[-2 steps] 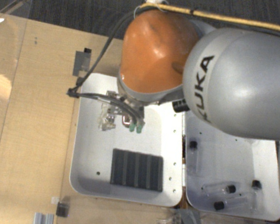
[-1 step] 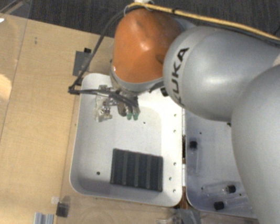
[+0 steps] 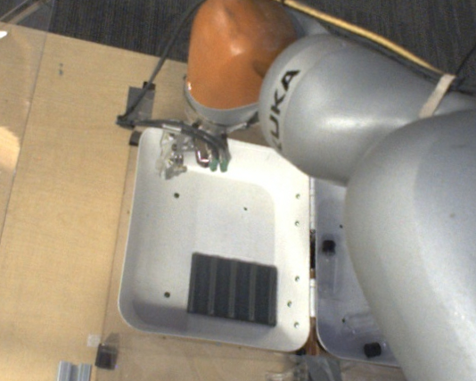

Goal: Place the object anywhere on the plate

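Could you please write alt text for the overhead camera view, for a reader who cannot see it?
A large grey KUKA arm with an orange band reaches from the right over the left white bin, its gripper at the bin's far edge. A dark ribbed rectangular plate lies flat near the bin's near side; the right bin is mostly hidden behind the arm.

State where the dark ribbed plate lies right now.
The plate lies in the left bin, near its front edge, well below the tool in the camera view.

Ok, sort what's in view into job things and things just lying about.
Job: gripper; dark ribbed plate in the left bin. I cannot pick out the object itself.
Lying about: right bin; small black block on the bench.
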Action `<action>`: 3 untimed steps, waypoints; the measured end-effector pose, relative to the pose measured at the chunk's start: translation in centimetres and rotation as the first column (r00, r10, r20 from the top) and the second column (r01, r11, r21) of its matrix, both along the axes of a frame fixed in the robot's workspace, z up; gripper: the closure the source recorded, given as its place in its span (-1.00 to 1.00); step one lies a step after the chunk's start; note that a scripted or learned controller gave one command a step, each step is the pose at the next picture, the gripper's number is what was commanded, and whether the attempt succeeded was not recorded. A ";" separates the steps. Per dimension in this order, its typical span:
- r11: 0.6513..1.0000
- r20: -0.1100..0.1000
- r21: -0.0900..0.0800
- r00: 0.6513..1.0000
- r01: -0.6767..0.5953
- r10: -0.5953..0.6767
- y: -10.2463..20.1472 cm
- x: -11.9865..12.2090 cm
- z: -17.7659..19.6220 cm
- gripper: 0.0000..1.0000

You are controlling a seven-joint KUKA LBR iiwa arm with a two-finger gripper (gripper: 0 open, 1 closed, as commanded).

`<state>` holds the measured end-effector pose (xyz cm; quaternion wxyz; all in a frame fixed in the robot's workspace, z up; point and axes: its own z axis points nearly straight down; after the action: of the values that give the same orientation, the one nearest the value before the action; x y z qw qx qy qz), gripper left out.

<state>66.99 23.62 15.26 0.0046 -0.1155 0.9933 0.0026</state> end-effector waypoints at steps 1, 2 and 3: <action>0.999 0.005 0.000 0.999 -0.033 0.033 0.0 0.0 9.0 1.00; 0.926 0.000 0.002 0.926 0.378 -0.378 0.0 0.0 12.5 1.00; 0.605 -0.007 0.000 0.605 0.796 -0.796 0.0 -2.1 3.5 1.00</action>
<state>64.88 23.58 18.74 0.0023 0.3378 0.9412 0.0021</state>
